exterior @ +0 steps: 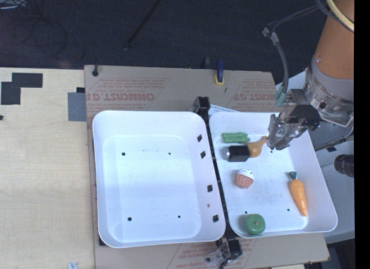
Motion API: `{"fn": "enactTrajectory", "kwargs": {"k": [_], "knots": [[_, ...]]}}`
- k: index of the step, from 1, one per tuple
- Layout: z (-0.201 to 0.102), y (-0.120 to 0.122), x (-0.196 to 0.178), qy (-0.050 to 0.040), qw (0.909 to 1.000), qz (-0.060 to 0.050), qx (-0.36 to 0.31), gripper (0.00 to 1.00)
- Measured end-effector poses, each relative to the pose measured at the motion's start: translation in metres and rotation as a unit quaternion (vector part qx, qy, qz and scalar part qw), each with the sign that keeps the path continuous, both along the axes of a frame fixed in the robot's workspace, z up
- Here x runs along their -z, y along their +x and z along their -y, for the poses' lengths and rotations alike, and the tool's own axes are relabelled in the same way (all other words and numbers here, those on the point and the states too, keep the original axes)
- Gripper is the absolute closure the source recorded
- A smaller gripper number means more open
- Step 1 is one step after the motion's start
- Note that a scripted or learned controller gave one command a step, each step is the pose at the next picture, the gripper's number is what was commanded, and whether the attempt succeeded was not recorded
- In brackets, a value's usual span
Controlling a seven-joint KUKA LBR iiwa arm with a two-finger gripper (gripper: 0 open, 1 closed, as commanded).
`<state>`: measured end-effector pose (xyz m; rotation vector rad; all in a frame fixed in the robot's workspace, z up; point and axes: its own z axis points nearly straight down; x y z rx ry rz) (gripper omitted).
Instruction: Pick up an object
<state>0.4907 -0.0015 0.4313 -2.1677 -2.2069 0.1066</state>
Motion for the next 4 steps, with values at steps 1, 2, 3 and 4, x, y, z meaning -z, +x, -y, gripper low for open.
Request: {"fn": "enactTrajectory", "kwargs": {"k": [1, 2, 3, 4], "knots": [[0.000, 0.002, -0.006, -0.0009, 1.0000, -0.005, -0.002, 1.00], [-0.013, 0.012, 0.081, 0.0072, 0.9994, 0.033, 0.009, 1.00], [-0.045, 0.008, -0.049, 0.0076, 0.9990, 0.043, 0.007, 1.00], [-0.035, -0.015, 0.007, 0.0062, 0.9994, 0.033, 0.009, 1.00]]}}
